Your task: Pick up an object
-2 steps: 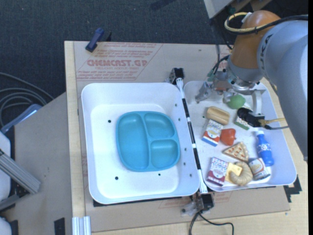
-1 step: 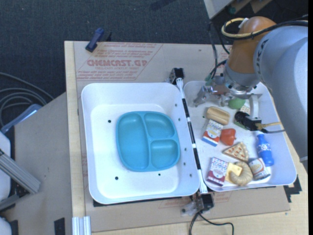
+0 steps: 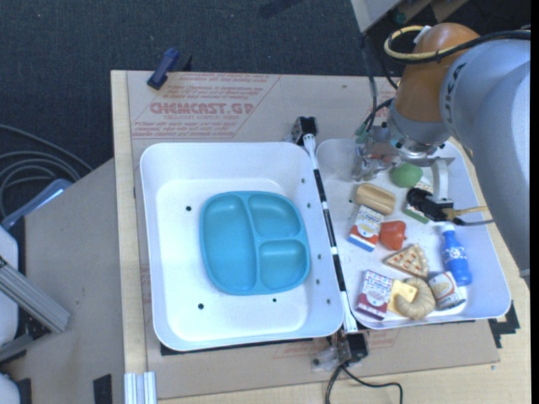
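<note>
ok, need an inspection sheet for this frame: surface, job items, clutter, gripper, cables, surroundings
Surface: wooden bench bearing two white bins side by side, left bin and right bin.
Job's things: right bin holds a bread roll, green ball, red piece, blue bottle, waffle wedge, bagel, small cartons and other toy food.
Clutter: blue divided plate in the left bin; blue clip on the bench's far edge.
Gripper: gripper low at the right bin's far end, beside the green ball; finger state unclear.
Cables: yellow and dark leads by the wrist; grey cable coils on the floor at left.
Surroundings: dark carpet.
</note>
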Controlling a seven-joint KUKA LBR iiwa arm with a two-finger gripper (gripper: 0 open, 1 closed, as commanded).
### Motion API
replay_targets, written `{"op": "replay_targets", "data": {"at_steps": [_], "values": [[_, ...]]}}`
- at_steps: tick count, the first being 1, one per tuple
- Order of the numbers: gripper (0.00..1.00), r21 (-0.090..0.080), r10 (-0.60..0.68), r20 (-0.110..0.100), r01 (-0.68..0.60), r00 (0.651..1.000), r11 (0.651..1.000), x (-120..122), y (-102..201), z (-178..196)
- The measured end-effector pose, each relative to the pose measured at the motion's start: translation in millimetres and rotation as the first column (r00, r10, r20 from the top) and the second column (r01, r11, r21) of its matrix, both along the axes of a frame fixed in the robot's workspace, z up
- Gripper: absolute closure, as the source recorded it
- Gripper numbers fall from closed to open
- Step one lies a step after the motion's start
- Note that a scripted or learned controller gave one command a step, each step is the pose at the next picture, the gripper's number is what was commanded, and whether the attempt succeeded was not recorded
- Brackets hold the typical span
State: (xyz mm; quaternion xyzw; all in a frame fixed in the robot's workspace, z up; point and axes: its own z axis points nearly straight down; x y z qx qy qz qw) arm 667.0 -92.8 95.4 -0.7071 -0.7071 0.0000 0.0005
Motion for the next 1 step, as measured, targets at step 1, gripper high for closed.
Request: {"op": "replay_targets", "data": {"at_steps": [1], "values": [[0.00, 0.000, 0.000, -0.001, 0.000, 1.000, 1.000, -0.2, 0.0, -0.3]]}}
